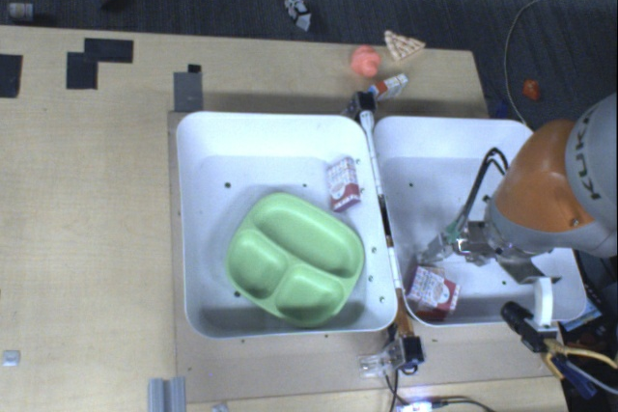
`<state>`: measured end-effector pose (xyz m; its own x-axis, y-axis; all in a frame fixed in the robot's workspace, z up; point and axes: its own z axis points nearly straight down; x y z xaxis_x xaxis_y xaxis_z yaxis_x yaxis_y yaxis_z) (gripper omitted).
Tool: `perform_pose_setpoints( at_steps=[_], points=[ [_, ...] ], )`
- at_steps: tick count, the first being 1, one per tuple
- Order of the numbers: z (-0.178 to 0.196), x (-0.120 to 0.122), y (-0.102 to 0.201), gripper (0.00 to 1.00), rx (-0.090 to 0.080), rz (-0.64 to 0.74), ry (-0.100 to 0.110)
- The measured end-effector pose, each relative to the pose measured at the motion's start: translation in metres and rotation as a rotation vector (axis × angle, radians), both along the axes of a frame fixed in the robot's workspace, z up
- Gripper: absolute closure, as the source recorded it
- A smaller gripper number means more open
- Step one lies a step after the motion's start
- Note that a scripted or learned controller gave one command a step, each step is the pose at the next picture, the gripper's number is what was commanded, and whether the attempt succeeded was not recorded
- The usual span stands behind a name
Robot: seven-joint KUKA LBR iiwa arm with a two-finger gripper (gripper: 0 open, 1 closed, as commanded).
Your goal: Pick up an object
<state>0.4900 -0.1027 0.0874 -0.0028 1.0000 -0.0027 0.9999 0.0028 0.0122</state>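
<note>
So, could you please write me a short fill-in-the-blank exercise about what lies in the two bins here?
1. The green divided tray lies in the ____ bin.
2. The small red packet beside that tray rests near the bin's ____ wall.
3. The end effector hangs over the ____ bin, just above a second red packet.

Missing words: left; right; right

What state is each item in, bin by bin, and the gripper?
green divided plate: lying tilted in left bin.
small red packet: lying near left bin's right wall.
red pouch: lying in right bin, front left corner.
gripper: low over right bin, just above the pouch.
</note>
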Motion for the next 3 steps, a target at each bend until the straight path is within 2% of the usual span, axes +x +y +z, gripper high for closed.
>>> perform_pose_setpoints(
  at_steps=[1,2,3],
  points=[
    [0.011,0.002,0.000,1.00,-0.001,0.001,-0.007],
    [0.086,0.095,-0.039,1.00,0.001,0.003,0.006],
    [0.120,0.093,0.060,1.00,0.005,0.004,0.008]
  ],
)
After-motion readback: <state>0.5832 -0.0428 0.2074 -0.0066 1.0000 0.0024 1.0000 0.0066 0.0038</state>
